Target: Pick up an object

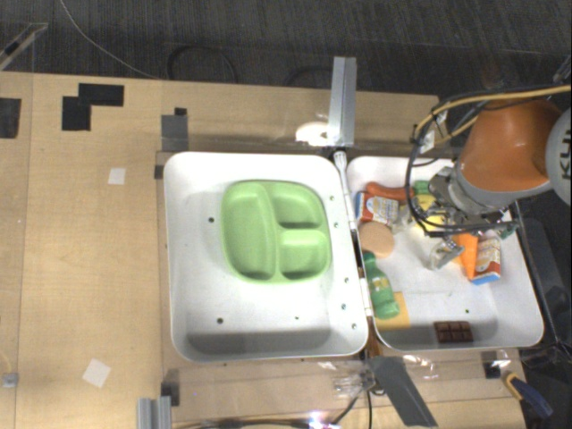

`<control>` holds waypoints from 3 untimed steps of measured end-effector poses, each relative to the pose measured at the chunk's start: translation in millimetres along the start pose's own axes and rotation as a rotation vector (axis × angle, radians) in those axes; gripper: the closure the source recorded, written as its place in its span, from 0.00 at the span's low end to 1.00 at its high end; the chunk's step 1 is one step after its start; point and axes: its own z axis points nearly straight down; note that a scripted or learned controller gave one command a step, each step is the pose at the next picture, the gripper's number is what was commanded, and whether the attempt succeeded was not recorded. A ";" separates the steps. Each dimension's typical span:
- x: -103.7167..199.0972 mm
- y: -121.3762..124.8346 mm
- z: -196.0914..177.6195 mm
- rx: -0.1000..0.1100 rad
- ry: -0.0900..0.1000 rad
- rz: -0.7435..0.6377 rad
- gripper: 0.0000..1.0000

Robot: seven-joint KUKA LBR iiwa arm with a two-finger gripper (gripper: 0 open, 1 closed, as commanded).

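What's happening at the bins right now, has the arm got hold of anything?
The arm's gripper is down in the right bin, among a clutter of small items beside an orange-and-white packet. Whether anything sits between its fingers can't be told from this angle. A red-and-white pouch, a green bottle and a brown block lie untouched nearby. The left bin holds a green divided tray.

Arm (500, 150): bulbous orange band, glossy, rounded. Pale grey link segment at far right edge, curved, with dark lettering, unreadable. Below band, grey cylindrical wrist collar (478, 193), ribbed rings. Black cables and one yellow-tan cable (465, 104) loop from upper left of band, down along wrist. Pincer (444, 253) pale grey metal, small; detail blurred.
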 end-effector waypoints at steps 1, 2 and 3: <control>44.0 -5.3 -1.0 0.000 0.003 -0.007 0.00; 17.8 63.9 -2.4 0.000 -0.001 0.009 0.00; -4.2 62.3 -2.0 0.001 0.001 -0.024 0.00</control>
